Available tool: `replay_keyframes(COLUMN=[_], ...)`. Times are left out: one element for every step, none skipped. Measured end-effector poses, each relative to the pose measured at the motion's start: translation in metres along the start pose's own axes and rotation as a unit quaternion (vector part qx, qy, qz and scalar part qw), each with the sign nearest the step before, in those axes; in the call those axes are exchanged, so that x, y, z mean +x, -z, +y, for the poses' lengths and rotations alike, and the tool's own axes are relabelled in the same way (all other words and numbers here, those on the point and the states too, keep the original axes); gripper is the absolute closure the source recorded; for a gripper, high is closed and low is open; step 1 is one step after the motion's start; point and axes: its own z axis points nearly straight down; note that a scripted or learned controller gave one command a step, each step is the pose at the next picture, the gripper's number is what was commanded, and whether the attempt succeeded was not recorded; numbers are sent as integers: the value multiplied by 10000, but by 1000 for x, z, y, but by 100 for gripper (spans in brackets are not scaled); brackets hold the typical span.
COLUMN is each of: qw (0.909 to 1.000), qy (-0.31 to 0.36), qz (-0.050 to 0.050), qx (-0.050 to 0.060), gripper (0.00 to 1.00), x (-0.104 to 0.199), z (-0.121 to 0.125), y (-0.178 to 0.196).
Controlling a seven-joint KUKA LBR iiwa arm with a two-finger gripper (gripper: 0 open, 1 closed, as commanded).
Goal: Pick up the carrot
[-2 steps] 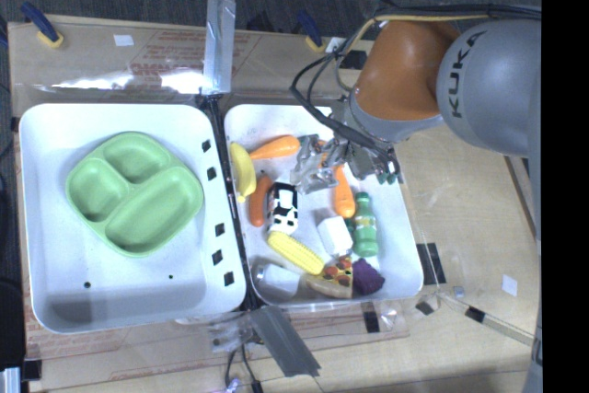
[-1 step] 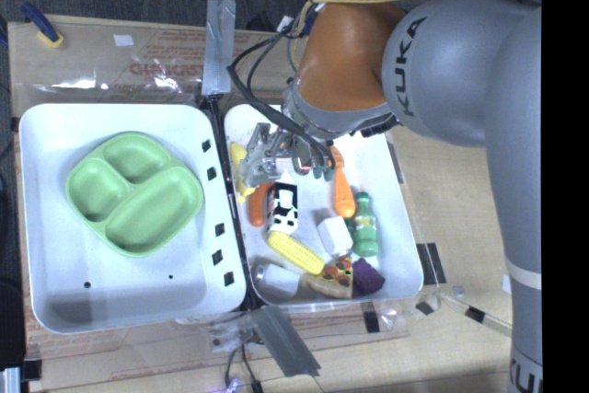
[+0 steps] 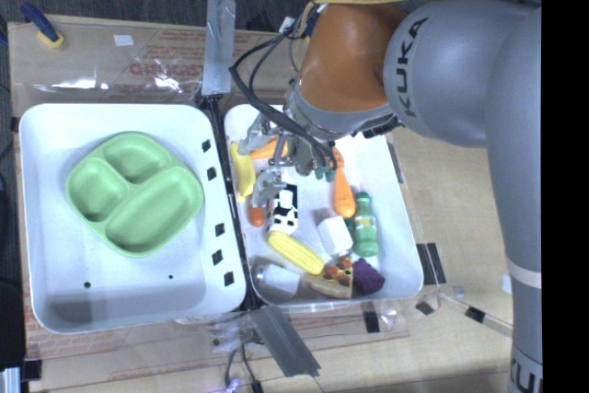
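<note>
The carrot (image 3: 342,190) is a slim orange piece lying lengthwise in the right bin (image 3: 401,198), just right of centre. My gripper (image 3: 293,157) hangs low over the upper middle of that bin, under the orange band of the arm. It is just left of and above the carrot's upper end, which the wrist partly hides. Another small orange item (image 3: 259,149) pokes out at the gripper's left side.
The right bin is crowded: a yellow banana (image 3: 241,170), a black-and-white toy (image 3: 285,207), corn (image 3: 294,251), a white cup (image 3: 333,233), a green bottle (image 3: 365,224) and a purple item (image 3: 368,276). A green divided plate (image 3: 135,191) lies in the left bin (image 3: 55,290).
</note>
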Motion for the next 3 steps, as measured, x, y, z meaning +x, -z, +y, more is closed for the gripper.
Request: replay_keyframes(qw=[9943, 9984, 9971], qy=[-1063, 574, 755], qz=[-44, -15, 17], qx=[-4, 12, -7], gripper=[0, 0, 0], x=[-15, -48, 0], z=[-63, -136, -107], y=[-93, -86, -101])
